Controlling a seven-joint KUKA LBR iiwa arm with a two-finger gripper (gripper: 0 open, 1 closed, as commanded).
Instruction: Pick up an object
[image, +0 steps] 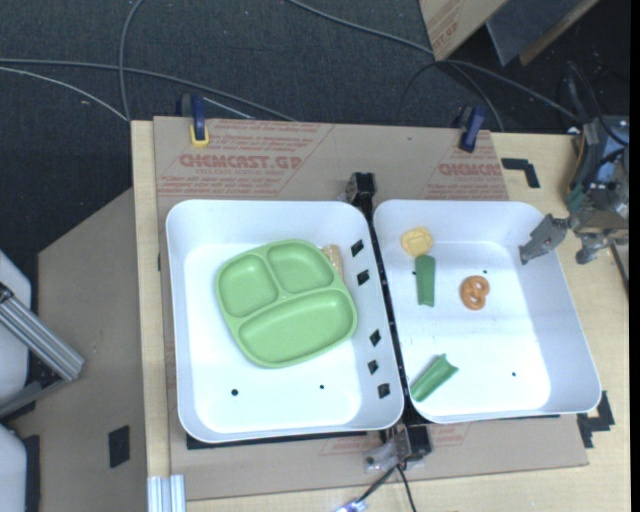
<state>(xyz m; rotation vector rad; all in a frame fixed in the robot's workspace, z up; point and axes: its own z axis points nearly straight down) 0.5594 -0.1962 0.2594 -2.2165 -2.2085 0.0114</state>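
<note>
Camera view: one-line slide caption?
Gripper at right white bin's rim; green divided plastic plate in left white bin.

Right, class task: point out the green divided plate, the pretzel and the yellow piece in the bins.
Green divided plate (288, 318), camera view, floor of its large compartment.
Pretzel (474, 291), camera view, its middle.
Yellow piece (416, 241), camera view, its centre.

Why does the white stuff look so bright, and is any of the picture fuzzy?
Camera view: the two white bins glare under strong overhead light, so their walls wash out; the green plate casts just a thin soft shadow. Camera view: the gripper at the right edge is a bit fuzzy, and the small toys like the pretzel lack fine detail.
</note>
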